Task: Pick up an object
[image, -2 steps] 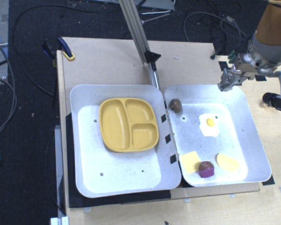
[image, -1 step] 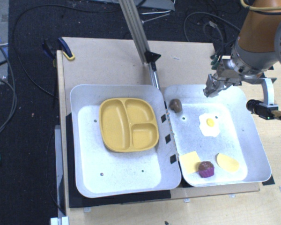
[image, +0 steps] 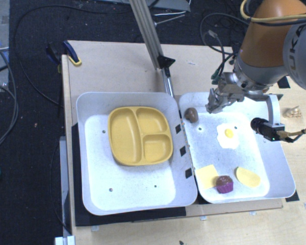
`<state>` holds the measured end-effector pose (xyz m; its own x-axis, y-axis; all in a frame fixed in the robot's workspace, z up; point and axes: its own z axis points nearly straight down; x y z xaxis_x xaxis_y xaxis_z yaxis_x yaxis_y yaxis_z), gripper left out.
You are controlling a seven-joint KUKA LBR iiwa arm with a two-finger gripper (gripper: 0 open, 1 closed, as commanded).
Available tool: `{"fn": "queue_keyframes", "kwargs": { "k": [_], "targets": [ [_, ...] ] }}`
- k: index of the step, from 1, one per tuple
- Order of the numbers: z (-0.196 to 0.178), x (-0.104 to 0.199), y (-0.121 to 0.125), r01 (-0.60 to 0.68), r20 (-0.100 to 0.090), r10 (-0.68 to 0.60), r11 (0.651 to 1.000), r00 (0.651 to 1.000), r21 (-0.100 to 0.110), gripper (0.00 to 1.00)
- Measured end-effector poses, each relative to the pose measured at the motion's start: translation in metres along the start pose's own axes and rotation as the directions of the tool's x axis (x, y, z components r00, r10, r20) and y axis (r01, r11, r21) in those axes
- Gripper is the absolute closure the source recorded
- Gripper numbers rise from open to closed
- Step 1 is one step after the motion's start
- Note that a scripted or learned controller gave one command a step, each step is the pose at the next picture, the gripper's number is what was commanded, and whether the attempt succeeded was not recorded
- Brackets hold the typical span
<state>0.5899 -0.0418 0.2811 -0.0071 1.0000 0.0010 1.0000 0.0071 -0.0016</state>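
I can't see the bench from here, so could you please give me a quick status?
Gripper above right bin's far end, nothing visible in it. Brown object just beside it, fried egg nearby. Nothing in the way.

One camera watches me from above, fixed over the surface (image: 117,70) and tilted down at a slant. It stands far enough back to take in both white bins, the left bin (image: 92,152) and the right bin (image: 268,160), plus dark floor around. My arm enters from its right side, so my pincer (image: 214,106) sits right of centre, the bins spreading left and below it.
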Motion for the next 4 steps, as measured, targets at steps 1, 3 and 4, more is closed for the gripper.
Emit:
{"fn": "queue_keyframes", "kwargs": {
  "k": [1, 3, 4],
  "targets": [
    [0.018, 0.038, -0.019, -0.001, 0.0, 0.001, 1.0, 1.0, 0.001, 1.0],
    [0.053, 0.124, -0.047, 0.0, 0.0, 0.0, 1.0, 1.0, 0.003, 1.0],
    [0.052, 0.121, -0.046, -0.006, 0.001, 0.006, 1.0, 1.0, 0.0, 0.0]
  ]
}}
